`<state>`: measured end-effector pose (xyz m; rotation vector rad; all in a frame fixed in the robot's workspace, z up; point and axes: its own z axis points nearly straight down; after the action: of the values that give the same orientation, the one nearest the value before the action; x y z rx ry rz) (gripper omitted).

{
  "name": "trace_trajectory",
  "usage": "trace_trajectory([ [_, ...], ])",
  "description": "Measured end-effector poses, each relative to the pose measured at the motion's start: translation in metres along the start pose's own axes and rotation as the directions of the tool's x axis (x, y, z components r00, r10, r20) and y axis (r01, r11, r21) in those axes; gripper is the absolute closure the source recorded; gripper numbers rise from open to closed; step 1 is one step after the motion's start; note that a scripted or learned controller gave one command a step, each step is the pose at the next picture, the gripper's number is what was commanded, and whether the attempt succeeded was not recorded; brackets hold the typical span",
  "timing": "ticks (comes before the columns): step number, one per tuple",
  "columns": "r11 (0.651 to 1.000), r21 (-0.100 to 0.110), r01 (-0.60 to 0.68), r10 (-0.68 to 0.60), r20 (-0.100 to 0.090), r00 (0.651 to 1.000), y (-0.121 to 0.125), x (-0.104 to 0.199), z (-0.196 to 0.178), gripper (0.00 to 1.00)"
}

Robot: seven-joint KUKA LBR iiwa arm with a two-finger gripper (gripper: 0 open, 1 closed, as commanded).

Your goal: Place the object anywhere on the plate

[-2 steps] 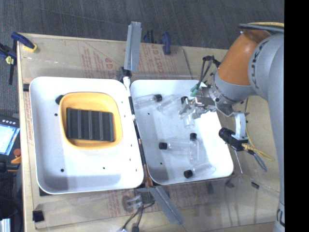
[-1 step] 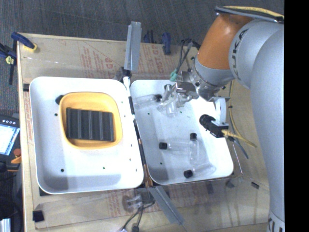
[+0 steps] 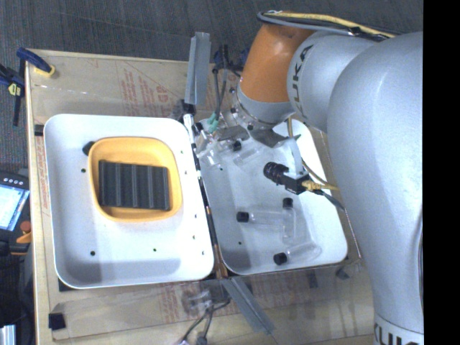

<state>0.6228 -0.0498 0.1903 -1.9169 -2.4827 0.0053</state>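
A yellow plate (image 3: 129, 147) with a dark ridged middle lies in the left bin (image 3: 68, 214), toward its far side. Several clear plastic objects with black caps lie in the right bin (image 3: 241, 254): one near the middle (image 3: 244, 216), one to its right (image 3: 287, 204), one by the near wall (image 3: 282, 258). My gripper (image 3: 215, 136) hangs low over the right bin's far left corner, beside the wall between the bins. It is well apart from the plate. The wrist blocks the view of its tips, and I cannot see anything held.
The grey arm with its orange band (image 3: 269, 63) covers the right bin's far and right side. A black cable plug (image 3: 279, 174) sticks out from the wrist over the bin. A small black item (image 3: 88, 148) lies at the plate's far left edge.
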Motion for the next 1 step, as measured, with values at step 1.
trace_trajectory([
  [1,0.994,-0.004,0.106,-0.106,0.002,0.994,0.0455,0.0417,-0.0550,1.00],
])
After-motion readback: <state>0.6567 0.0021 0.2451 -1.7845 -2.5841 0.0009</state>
